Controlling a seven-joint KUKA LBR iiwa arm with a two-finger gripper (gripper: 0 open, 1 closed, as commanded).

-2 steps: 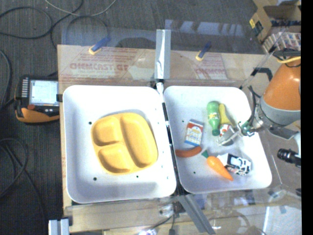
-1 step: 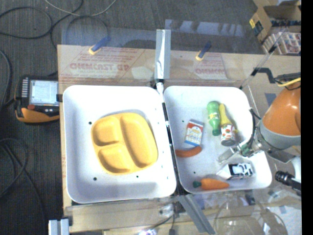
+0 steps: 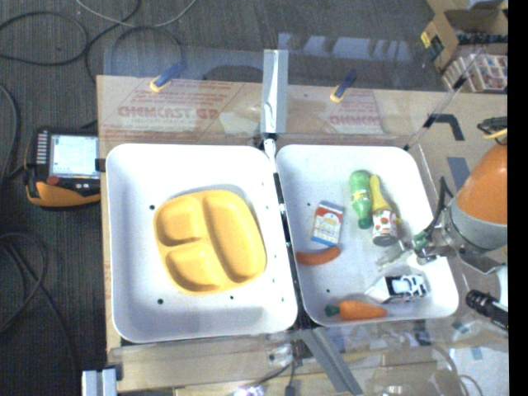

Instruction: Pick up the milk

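Milk (image 3: 327, 224): small orange-and-blue carton

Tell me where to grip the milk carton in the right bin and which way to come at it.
Judging from the view, the milk carton lies flat on the floor of the right bin, apart from the sausage below it. Come straight down from above and close across its two long sides, near the middle; that span looks narrowest, with bare floor on both sides.

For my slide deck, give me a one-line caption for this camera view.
Gripper hovers in the right bin, right of the milk; yellow tray sits left.
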